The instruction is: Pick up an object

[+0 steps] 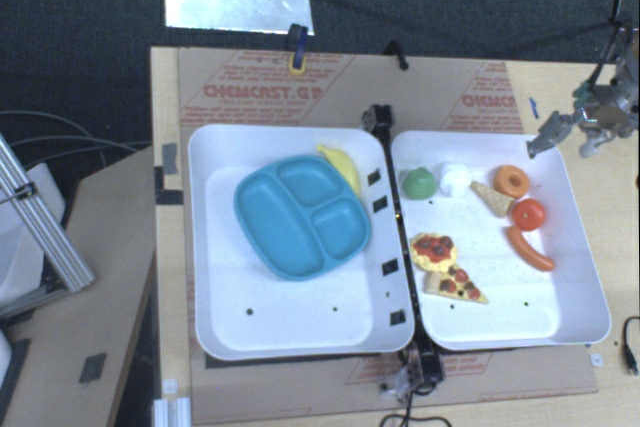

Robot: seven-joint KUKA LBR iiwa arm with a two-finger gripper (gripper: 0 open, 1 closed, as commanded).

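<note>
The left bin [215, 245] holds a blue tray [300, 215] with three sections, and a banana [342, 165] peeks out from behind the tray at its 1 o'clock edge, touching or just beside it.

In the right bin [575, 300] the play food is all lying loose on the floor. A green ball [419, 182] sits at about 10 o'clock in the bin, with a white ball [455, 179] just beside it at 3 o'clock. Below them lie two pizza pieces [445, 267], one above the other. Further right are a cone [492, 198], a donut [512, 181] touching or nearly touching it, a tomato [528, 213] and a sausage [529, 249] at the tomato's 6 o'clock.

The gripper [560, 139] hovers past the right bin's 2 o'clock corner, its two fingers spread apart with nothing between them. The donut is the nearest item, at about 8 o'clock from the gripper.

As a judgement, the pick is barely begun: no item is chosen or lifted, and the descent, closing and lift all remain.
</note>
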